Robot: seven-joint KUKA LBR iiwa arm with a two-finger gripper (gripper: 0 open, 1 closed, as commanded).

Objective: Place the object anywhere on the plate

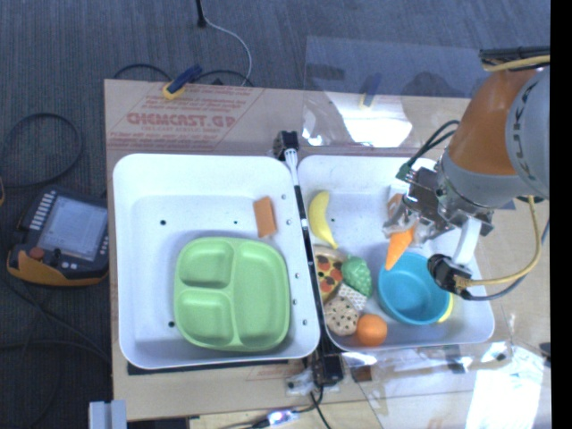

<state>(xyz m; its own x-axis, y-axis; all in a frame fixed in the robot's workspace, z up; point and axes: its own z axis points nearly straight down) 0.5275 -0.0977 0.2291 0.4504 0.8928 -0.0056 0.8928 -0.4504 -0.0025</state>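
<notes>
- Green plate [234, 293] with three sections sits in the left bin [143, 181], a small orange block [264, 216] just behind it.
- Gripper [407, 224] hangs over the right bin [357, 172], pinching a carrot [398, 248] above the blue bowl [413, 293].
- Banana [320, 218], pizza slice [327, 273], cookie [340, 315] and orange [371, 330] lie nearby.

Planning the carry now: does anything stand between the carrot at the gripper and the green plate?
The carrot hangs at the gripper over the right bin. Between it and the plate lie the banana, the pizza slice and the bins' adjoining walls, all low.
</notes>
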